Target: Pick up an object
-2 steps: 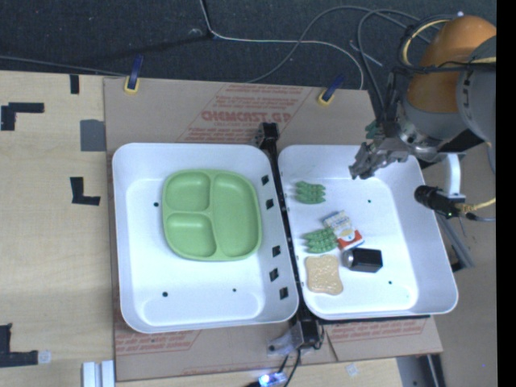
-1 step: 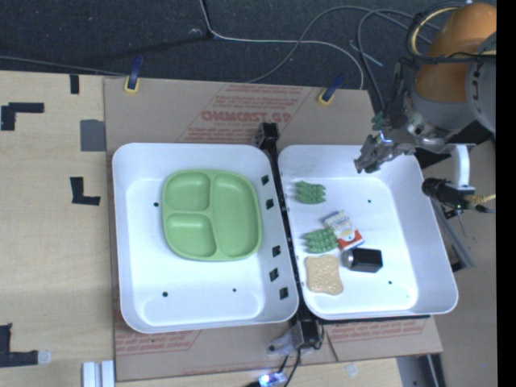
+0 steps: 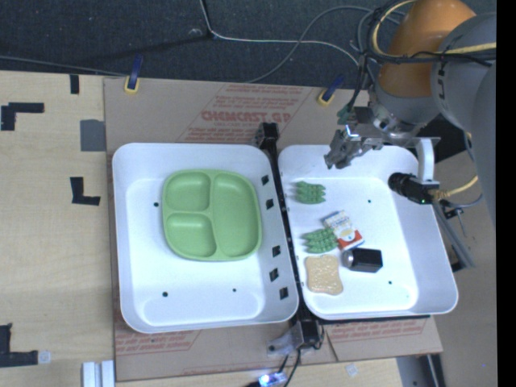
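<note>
Toast slice (image 3: 323,275), right bin (image 3: 419,297): I judge it light, stiff, flat, best pinched across its edges; claw (image 3: 340,156) state I cannot tell.

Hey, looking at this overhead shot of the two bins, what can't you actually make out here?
- Gripper, camera view: small and dark, so finger state is unreadable.
- Red and white packet, camera view: print too small to read.
- Black object, camera view: too small and dark to identify.
- Green pieces, camera view: blurred; what they represent is unclear.
- Arm, camera view: cut off by the right edge.
</note>
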Motion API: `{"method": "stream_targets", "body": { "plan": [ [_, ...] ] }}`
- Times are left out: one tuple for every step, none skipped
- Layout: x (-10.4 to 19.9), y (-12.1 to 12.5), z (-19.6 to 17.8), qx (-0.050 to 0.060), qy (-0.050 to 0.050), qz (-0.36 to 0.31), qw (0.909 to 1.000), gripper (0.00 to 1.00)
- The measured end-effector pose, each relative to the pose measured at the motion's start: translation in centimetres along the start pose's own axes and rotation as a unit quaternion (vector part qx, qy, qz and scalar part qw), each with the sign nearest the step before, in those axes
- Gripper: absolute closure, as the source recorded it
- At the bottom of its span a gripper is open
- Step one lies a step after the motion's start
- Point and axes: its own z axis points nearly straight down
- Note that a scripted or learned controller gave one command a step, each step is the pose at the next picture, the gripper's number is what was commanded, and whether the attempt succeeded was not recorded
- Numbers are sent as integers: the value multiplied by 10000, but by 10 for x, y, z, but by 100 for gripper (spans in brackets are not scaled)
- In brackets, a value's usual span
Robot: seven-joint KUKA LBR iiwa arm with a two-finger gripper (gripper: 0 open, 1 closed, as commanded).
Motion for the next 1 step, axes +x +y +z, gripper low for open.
{"method": "stream_targets", "body": {
  "plan": [
    [51,-6,11,13,-4,3,10000,100]
  ]
}}
